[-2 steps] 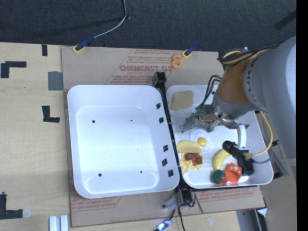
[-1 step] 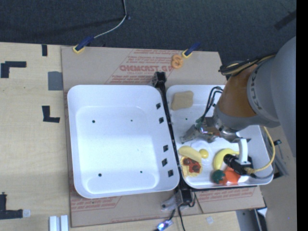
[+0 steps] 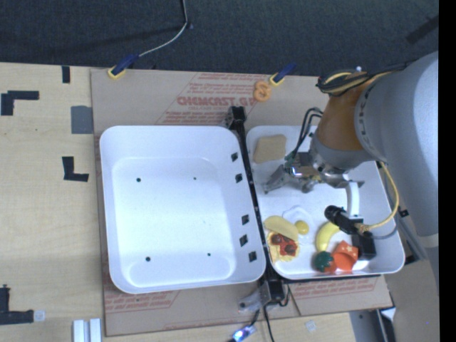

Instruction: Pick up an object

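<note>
Hand (image 3: 279,182) in right bin (image 3: 381,266), grip possibly empty, toys (image 3: 331,251) partly overlapped

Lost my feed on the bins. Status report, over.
Hand low in right bin, nothing seen held. Toy food clustered at near edge: bananas, red piece. Tan block at far corner. Left bin alongside.
</note>
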`<state>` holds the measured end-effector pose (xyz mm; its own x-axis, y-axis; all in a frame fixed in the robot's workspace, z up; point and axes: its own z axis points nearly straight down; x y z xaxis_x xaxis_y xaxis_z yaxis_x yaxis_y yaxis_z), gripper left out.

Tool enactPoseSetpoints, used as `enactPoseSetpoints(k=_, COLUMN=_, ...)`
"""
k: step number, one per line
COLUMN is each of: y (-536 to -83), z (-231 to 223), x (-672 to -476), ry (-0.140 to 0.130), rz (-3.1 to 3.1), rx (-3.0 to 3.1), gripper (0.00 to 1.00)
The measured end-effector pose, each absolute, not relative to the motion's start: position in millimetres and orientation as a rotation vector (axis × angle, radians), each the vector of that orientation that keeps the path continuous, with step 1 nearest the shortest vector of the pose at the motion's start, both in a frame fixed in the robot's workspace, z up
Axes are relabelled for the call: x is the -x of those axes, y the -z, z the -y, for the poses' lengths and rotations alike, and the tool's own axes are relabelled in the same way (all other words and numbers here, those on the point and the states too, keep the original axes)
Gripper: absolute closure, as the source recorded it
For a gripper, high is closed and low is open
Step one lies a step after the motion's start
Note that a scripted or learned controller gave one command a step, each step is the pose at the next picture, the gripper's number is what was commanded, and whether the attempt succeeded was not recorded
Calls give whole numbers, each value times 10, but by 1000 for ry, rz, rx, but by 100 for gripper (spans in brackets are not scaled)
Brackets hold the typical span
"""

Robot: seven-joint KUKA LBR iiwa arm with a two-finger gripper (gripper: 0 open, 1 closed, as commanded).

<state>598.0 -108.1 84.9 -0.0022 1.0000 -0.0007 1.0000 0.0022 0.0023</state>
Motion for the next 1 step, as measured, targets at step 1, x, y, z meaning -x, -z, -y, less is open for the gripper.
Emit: enactPoseSetpoints(k=1, y=-858, z=1601, x=-5158, ry=3, rz=-2214, rx=-2228, gripper=0)
